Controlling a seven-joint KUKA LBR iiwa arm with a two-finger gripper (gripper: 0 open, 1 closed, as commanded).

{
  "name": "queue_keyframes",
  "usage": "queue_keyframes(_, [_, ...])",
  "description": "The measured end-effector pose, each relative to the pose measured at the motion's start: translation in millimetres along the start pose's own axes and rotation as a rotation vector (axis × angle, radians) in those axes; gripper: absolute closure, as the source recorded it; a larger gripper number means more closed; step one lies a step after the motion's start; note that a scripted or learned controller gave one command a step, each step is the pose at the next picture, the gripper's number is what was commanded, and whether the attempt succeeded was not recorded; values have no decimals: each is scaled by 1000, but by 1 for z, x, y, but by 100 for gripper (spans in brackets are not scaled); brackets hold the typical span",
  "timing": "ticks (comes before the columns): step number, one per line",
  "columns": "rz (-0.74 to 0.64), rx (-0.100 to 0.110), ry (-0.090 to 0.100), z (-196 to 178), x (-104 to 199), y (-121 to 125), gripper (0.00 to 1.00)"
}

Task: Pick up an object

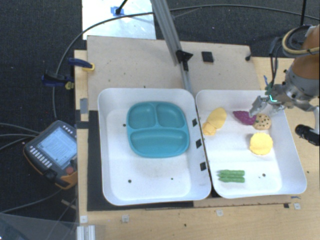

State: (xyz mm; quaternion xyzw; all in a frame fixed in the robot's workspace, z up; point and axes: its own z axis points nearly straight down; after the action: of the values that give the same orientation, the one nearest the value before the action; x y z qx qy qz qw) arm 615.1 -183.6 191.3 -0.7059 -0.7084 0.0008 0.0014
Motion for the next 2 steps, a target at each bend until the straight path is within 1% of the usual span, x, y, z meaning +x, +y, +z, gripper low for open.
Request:
queue_keyframes(1, [-1, -5, -1, -2, 0, 1, 0])
queue_keyframes(2, [2, -6, -3, 43, -9, 6, 0])
